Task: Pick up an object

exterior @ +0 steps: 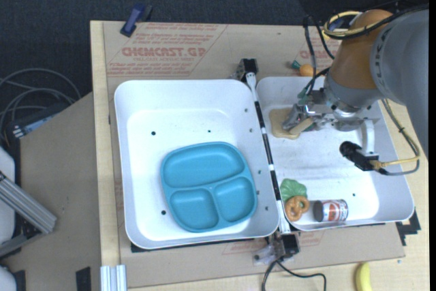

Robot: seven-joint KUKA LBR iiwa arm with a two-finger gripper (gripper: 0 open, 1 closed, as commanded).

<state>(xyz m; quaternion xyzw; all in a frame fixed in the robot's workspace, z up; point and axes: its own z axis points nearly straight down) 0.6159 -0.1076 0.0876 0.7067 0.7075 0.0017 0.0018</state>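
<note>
Tan slab: a flat beige piece (282, 125), maybe bread or a cracker, lies in the right bin (388, 204) at its upper left, close to the divider shared with the left bin (129, 146).
End effector: the metal tip (300, 116) sits right at the slab's upper right edge, apparently touching or overlapping it.
Grip state: I cannot tell whether it is released or clenched; the metal parts blur together.
Key relation: the slab lies just left of and below the end effector, its long side running roughly toward the divider.
Other things: a pretzel (296, 207), a green piece (293, 187) and a small can (332, 211) sit well below the slab.
Left bin: a blue divided plate (208, 184).
Hidden: the arm's bulk covers the bin's upper right.
</note>
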